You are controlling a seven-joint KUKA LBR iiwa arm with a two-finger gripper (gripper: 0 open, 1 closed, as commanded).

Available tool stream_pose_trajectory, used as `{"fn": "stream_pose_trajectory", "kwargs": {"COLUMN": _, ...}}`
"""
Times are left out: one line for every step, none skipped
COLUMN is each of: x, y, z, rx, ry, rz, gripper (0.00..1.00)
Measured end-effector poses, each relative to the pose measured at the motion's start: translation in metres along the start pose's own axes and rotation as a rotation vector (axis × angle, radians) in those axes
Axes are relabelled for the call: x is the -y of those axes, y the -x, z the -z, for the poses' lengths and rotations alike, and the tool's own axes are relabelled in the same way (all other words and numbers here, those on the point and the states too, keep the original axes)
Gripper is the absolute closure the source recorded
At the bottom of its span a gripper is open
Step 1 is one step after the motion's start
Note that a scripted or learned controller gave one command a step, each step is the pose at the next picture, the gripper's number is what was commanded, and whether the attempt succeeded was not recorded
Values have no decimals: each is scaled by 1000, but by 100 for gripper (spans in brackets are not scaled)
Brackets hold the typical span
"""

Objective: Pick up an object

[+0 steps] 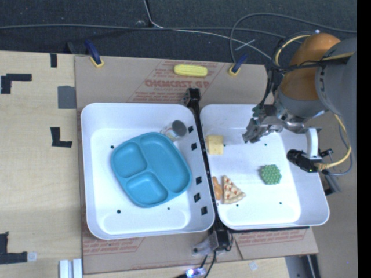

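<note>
Three items lie in the right bin (301, 213); the hand (253, 133), grip unclear, hangs near the yellow block (215, 145), likely targeting it.

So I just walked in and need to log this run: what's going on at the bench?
The grey arm reaches in from the right, its gripper over the upper part of the right bin, with nothing seen between its fingers. That bin holds a yellow block, a pizza slice and a green ball. The left bin holds a blue divided plate.
</note>
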State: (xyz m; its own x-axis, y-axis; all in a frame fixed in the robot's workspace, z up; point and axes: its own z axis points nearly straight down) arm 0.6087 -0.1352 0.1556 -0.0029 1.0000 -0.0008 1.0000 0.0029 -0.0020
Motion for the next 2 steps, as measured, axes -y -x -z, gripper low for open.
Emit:
{"fn": "stream_pose_trajectory", "kwargs": {"x": 7, "y": 1, "z": 60, "rx": 0, "ry": 6, "rz": -2, "gripper": 100}}
{"fn": "stream_pose_trajectory", "kwargs": {"x": 7, "y": 1, "z": 52, "rx": 0, "ry": 0, "rz": -2, "gripper": 100}}
